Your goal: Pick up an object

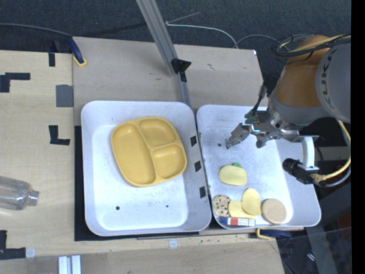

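Presently catalogued, as seen from above:

Right bin (296, 207): held the small items, clustered toward its near end; the gripper (246, 138) hung over its far half.
Yellow piece (233, 175): pale, rounded, with a green tip at its top; lay on the bin floor below and slightly left of the gripper, near but apart from it.
Gripper: two dark fingers splayed apart, one (234, 138) reaching left, the other pointing down toward the bin; nothing was between them. Whether they touched the bin floor could not be told.
Other items: a speckled round cookie (220, 204), a second yellow piece (251, 201), a tan disc (274, 210), and a flat red-and-white item (238, 221) along the near wall.
Left bin (91, 153): held a yellow divided plate (148, 150) of three compartments.
Bench: a clear bottle (14, 193) lay at the left edge.
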Motion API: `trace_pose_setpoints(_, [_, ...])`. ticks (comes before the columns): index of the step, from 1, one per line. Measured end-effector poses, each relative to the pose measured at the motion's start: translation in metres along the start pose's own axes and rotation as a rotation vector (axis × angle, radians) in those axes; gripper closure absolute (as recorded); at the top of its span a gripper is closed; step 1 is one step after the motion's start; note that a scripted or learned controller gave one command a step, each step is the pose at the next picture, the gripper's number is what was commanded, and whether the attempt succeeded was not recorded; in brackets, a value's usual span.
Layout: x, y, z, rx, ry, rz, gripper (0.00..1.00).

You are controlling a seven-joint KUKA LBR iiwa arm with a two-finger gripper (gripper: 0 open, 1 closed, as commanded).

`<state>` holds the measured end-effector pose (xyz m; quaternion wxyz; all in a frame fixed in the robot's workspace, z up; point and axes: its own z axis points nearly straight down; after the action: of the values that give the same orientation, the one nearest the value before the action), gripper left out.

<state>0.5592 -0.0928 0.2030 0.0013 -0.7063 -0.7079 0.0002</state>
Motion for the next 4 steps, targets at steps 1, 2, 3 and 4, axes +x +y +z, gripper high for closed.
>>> trace_pose_setpoints(1, [0.001,0.000,-0.010,0.001,0.002,-0.002,1.00])
trace_pose_setpoints(2, [-0.036,0.014,-0.001,-0.001,-0.001,0.003,1.00])
trace_pose_setpoints(3, [-0.067,0.025,0.008,-0.001,-0.003,0.003,1.00])
trace_pose_setpoints(4, [-0.109,0.045,0.046,0.000,-0.005,0.004,1.00])
